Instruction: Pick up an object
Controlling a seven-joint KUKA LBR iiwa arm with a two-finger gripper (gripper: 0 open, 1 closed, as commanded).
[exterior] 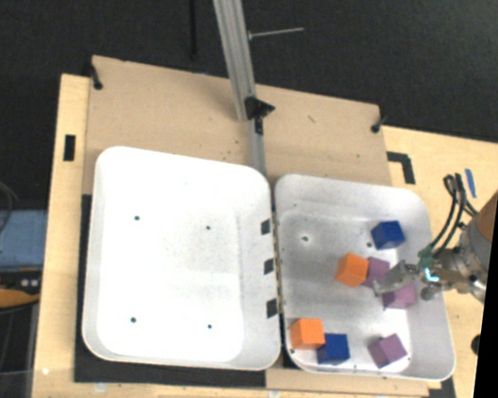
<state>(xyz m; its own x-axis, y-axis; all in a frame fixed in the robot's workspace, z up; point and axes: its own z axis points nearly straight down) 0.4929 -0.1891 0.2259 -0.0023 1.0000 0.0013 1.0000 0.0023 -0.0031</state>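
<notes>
Two white bins are seen side by side on the bench; the left bin [178, 257] is passed over. In the right bin [338, 210], an orange cube [308, 332] and a blue cube [334, 349] lie touching at the near edge, a second orange cube [352, 270] at centre, another blue cube [388, 234] toward the far right corner, a purple cube [386, 350] at the near right corner. The gripper [399, 279] is lowered by the right edge over purple blocks [399, 296]; finger state cannot be told.

Even overhead light — soft, slightly blurred
</notes>
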